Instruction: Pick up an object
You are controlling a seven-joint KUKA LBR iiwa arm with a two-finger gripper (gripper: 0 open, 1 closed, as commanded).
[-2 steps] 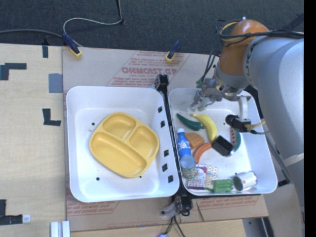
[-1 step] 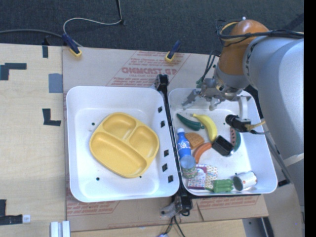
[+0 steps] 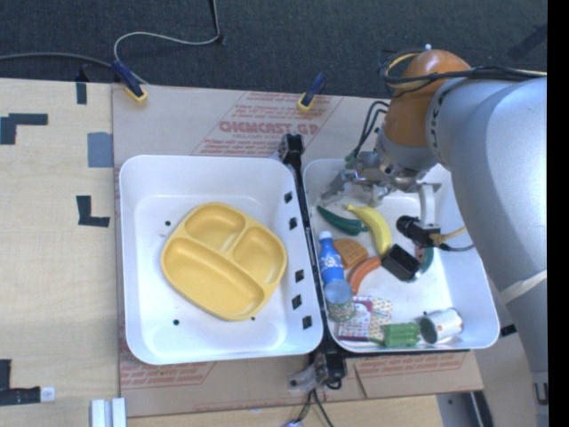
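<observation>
My gripper (image 3: 359, 180) hangs low over the far left part of the right bin (image 3: 469, 285), just above a dark green item (image 3: 340, 220) and a yellow banana (image 3: 378, 228). Nothing shows held in it. Below them lie a blue bottle (image 3: 332, 269), an orange piece (image 3: 356, 256) and a black block (image 3: 399, 262). A patterned packet (image 3: 364, 314), a green object (image 3: 398, 334) and a silver can (image 3: 442, 325) sit along the bin's near edge.
The left bin (image 3: 133, 238) holds a yellow divided plate (image 3: 227, 261). A black divider (image 3: 300, 229) runs between the two bins. The grey arm (image 3: 498, 167) covers the right bin's far right side. Yellow clamps (image 3: 130, 80) hold the cardboard at the back.
</observation>
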